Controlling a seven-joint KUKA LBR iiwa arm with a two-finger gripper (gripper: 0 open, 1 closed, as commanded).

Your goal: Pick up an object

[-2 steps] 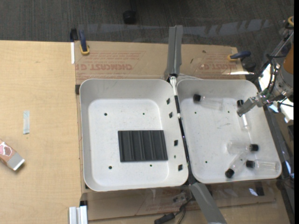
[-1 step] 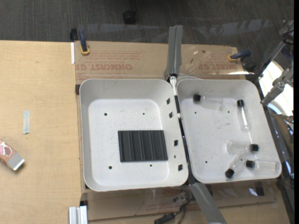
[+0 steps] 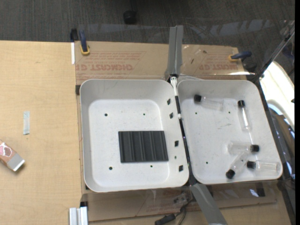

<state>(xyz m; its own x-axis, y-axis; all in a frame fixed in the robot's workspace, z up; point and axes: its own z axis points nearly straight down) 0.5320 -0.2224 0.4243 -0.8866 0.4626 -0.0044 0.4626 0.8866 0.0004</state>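
Camera view, clear vials (image 3: 243, 115) in right bin (image 3: 220, 125)

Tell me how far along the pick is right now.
Nothing looks done yet: five clear vials with black caps lie loose in the right bin, for example one near its top left and one at the bottom. The dark ribbed tray sits in the left bin. Nothing is in hand; the whole pick remains.
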